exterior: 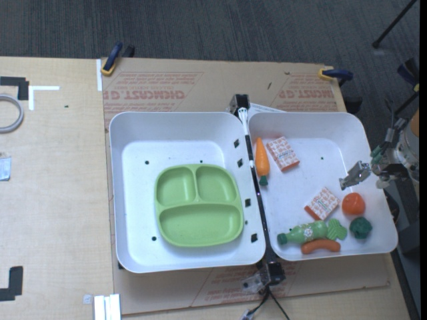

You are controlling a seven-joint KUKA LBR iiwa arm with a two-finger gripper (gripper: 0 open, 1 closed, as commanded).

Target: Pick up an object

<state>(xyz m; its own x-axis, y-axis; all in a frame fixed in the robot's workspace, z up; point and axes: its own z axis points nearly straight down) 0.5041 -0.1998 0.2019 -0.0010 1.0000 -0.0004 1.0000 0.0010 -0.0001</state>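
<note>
In the right bin (347, 129), at 6 o'clock, lie a red sausage (320, 247) and a green plush toy (313, 232); at 4 o'clock a dark green ball (361, 227) and an orange ball (353, 203). The gripper (357, 174) hovers at 3 o'clock, fingers spread, pinching nothing. Toward 11 o'clock lies a carrot (261, 157). The left bin (133, 139) holds a green divided plate (198, 205).

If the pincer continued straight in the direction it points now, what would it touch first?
Probably the bare white floor of the right bin. The pincer points leftward above it, past the round orange ball; depth is unclear.
</note>
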